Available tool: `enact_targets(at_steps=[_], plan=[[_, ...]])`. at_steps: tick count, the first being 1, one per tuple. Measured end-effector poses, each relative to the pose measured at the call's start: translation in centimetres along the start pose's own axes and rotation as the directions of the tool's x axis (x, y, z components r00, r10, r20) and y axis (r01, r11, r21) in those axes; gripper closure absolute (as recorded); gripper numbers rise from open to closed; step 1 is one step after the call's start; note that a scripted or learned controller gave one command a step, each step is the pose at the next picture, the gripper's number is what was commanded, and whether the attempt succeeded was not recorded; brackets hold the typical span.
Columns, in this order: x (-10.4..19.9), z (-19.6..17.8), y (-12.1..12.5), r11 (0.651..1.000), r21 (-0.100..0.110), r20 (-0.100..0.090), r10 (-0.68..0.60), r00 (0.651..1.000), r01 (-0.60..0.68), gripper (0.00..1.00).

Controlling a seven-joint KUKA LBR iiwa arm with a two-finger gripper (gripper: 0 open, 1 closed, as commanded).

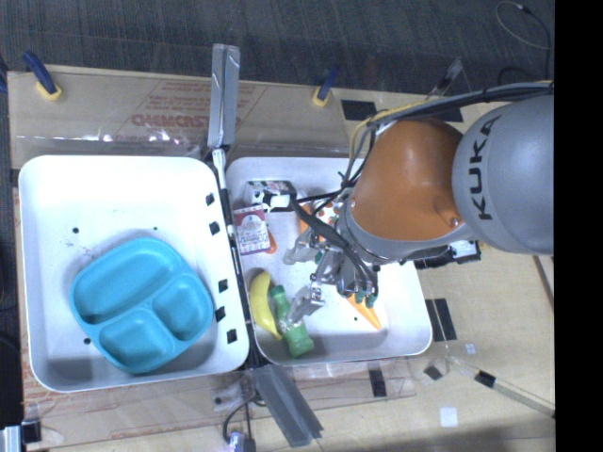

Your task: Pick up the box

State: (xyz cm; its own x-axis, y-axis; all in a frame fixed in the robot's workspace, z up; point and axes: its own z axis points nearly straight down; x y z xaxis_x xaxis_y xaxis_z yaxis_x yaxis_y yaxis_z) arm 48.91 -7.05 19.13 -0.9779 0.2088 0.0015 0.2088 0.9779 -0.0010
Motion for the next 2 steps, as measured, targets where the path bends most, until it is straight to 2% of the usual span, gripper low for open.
enact_targets(at_steps=[1,2], plan=[[-9.2,-13.1,-7.4,0.997,0.001,0.005,0.075,0.997,-0.075,0.0],[-9.6,-13.2,-6.0,0.979,-0.001,0.006,0.202,0.979,-0.202,0.0]])
